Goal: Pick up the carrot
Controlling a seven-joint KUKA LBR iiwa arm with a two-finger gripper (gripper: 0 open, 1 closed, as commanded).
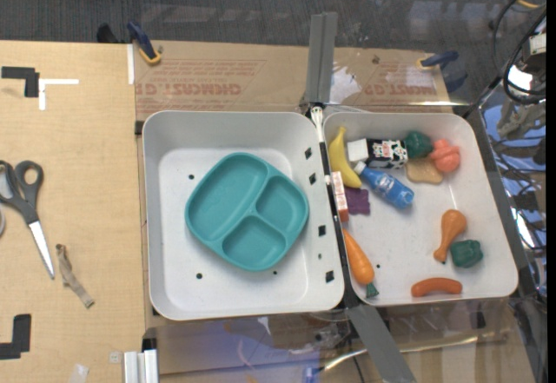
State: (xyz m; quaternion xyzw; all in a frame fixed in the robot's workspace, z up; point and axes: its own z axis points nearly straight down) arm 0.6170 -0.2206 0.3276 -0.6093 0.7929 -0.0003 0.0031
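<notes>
carrot (pixel 357 259) lies in right bin (pixel 486 199), against its left wall near the front corner | long axis near-far, slightly slanted; green end (pixel 371 290) toward front, tip toward purple piece (pixel 357 202) | open floor to its right up to sausage (pixel 437 287), drumstick (pixel 448 234) | fingers: cannot tell

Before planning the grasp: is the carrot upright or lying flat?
Lying flat: the orange toy carrot rests lengthwise against the right bin's left wall.

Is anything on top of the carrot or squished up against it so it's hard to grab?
Nothing lies on the carrot. It rests along the left wall of the right bin, close to that wall, which could crowd a gripper on that side. The purple piece sits just above its top end. The other toys lie apart from it.
</notes>
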